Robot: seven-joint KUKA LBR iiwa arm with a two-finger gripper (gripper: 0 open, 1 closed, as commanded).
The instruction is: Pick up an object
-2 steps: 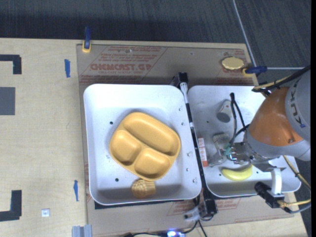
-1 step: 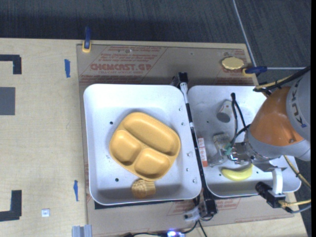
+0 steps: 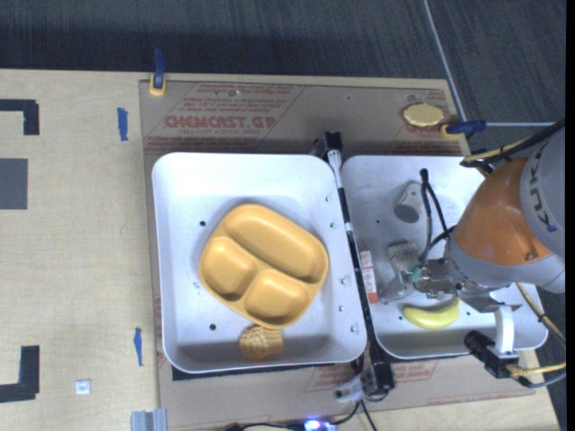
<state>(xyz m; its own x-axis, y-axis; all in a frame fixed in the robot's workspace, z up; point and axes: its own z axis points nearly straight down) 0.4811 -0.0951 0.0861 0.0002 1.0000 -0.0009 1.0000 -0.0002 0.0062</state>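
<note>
Left half of the frame first: the left bin (image 3: 171, 241) carries a yellow three-compartment tray (image 3: 262, 263), tilted on a diagonal, and just below it, touching its lower edge, a small tan woven ball (image 3: 261, 341). Nothing is reaching for either.

Moving right, across the divider, into the right bin (image 3: 377, 182): a small grey cup-like piece (image 3: 409, 206) sits in its upper part, and low in the bin lies the banana (image 3: 430, 315), the likely target. Its long axis runs nearly left to right across the frame, ends curling upward, one tip toward the divider, the other tucked under the arm.

And there's the gripper (image 3: 422, 281), poised right above the banana, the orange-banded wrist crowding in from the right edge. Whether the jaws are open or closed, I cannot tell; cables and the wrist body hide them.

My read: this is the approach or descent onto the banana, grasp not confirmed. The next move calls for jaws straddling the fruit across its short width, then a straight lift.
</note>
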